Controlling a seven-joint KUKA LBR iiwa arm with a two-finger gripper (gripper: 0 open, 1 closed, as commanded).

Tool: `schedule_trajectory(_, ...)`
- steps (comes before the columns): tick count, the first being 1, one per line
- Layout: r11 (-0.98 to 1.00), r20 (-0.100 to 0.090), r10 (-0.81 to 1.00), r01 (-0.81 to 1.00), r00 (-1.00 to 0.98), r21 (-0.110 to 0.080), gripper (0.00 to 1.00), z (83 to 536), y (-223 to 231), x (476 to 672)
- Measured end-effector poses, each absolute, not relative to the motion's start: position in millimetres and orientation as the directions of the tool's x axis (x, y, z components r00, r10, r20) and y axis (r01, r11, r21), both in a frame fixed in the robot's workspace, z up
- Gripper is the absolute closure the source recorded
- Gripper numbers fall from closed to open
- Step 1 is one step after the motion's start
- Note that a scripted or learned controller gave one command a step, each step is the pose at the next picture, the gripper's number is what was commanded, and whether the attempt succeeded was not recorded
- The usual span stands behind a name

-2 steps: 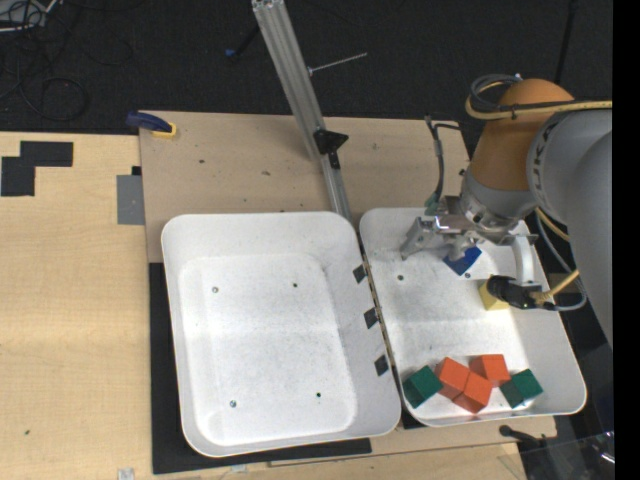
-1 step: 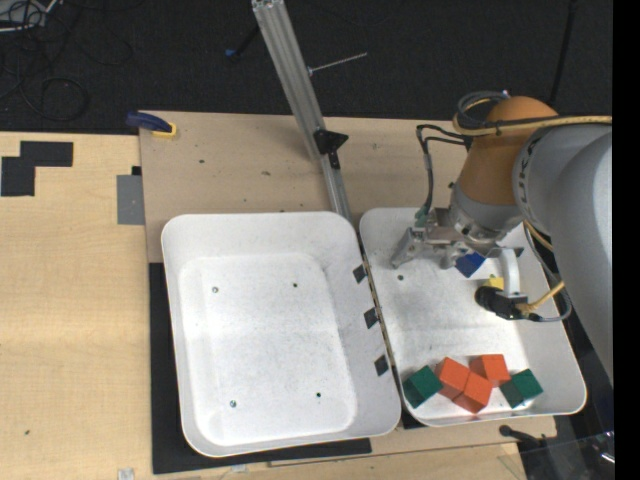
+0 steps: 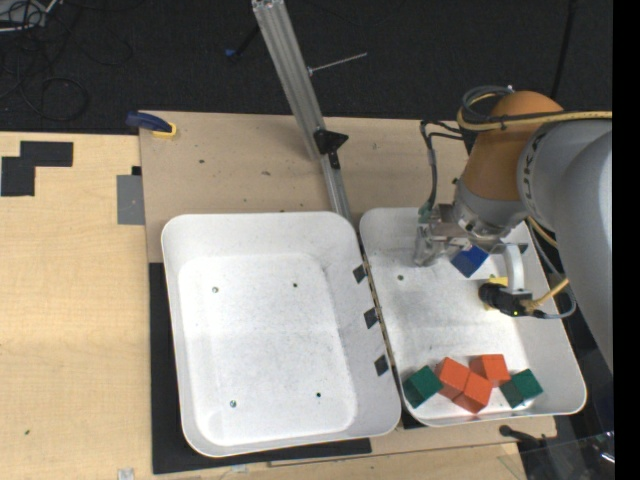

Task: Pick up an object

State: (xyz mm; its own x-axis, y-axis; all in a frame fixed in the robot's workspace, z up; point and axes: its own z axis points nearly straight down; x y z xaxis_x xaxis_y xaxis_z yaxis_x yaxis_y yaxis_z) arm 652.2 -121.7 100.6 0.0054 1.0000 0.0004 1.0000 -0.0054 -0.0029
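Wooden bench (image 3: 70, 268) against a dark backdrop, bearing a left bin (image 3: 172, 243) and a right bin (image 3: 440, 318) side by side. Aluminium rail (image 3: 296, 78) slanting up from the gap between them.

Position of parts:
- Gripper (image 3: 437, 242) low over the far end of the right bin, under the orange wrist band.
- Blue block (image 3: 468, 261) just beside the gripper, on its arm side, partly under the wrist. Touching or apart: cannot tell.
- Open or closed state of the gripper: cannot tell from this angle; likewise whether anything sits in its grasp.
- Cluster of green and orange blocks (image 3: 470, 381) packed together at the near end of the same bin, well apart from the gripper.

Procedure for the step in hand, judged as a grasp attempt on the blue block:
1. Centre over the block, not beside it; otherwise likely to nudge it aside.
2. Align with two flat opposite faces.
3. Descend fully before closing.
4. Lift straight up, slowly.
5. Confirm the block between the jaws before counting success.

Risk: block close to the bin wall, with little room on that side.
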Motion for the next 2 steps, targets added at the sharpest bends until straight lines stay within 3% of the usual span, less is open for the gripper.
schedule_trajectory(2,0.001,0.0,1.0,1.0,-0.001,0.002,1.0,195,-133,653.0)
